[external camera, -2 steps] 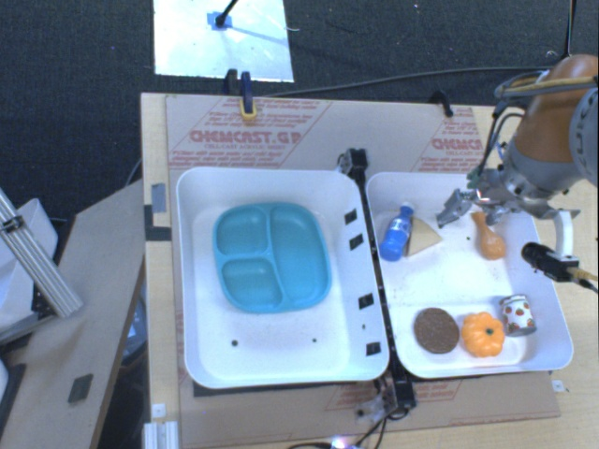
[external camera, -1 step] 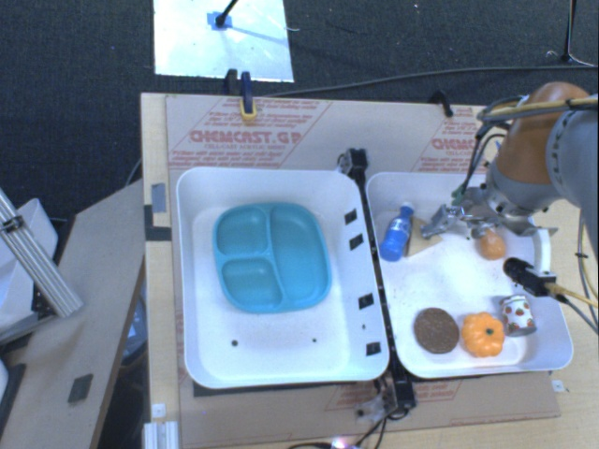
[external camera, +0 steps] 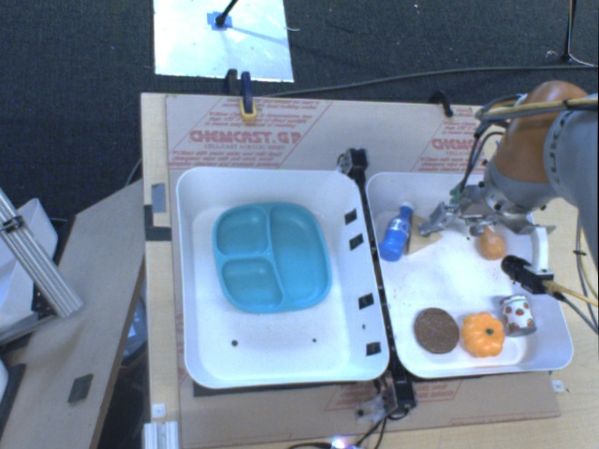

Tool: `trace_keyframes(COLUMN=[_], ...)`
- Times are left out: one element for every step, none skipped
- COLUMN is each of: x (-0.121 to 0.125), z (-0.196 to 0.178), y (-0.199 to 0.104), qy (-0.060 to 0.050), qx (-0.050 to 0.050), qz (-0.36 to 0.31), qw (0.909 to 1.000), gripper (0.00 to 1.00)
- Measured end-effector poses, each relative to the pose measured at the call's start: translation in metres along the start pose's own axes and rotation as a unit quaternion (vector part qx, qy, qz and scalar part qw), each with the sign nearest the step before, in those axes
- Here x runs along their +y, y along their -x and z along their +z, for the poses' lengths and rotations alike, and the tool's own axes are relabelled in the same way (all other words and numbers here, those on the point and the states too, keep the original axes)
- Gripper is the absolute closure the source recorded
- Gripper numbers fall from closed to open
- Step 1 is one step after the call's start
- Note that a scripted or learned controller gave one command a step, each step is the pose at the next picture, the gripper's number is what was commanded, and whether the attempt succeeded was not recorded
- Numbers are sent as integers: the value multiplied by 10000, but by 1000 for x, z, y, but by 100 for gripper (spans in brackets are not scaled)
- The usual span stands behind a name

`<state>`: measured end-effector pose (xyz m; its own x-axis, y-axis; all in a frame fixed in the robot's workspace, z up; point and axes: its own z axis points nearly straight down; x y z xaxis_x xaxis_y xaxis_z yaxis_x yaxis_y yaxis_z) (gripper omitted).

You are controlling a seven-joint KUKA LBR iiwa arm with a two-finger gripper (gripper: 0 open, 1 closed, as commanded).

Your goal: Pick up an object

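You see the end effector (external camera: 447,219) low in the right bin (external camera: 562,344), near the blue bottle (external camera: 397,233), but its state I cannot tell.

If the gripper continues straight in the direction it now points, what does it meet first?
Probably the blue bottle. The gripper points toward the picture's left, and the bottle lies just beyond its tips in the right bin. Its height above the bin floor is unclear.

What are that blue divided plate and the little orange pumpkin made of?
The blue divided plate looks like moulded plastic: uniform colour, smooth rounded compartments, a soft sheen. The little orange pumpkin seems plastic or rubber, a toy: bright even orange, ribbed and slightly glossy. Neither can be told for certain by look alone.
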<state>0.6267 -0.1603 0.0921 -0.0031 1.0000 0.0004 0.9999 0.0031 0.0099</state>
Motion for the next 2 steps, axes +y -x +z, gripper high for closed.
trace_keyframes(x=[3, 8], z=[-13, -59], y=[-1, -7], qy=[59, -20], qx=[-2, -9], qz=[-6, -13], qw=[10000, 10000], gripper=[100, 100])
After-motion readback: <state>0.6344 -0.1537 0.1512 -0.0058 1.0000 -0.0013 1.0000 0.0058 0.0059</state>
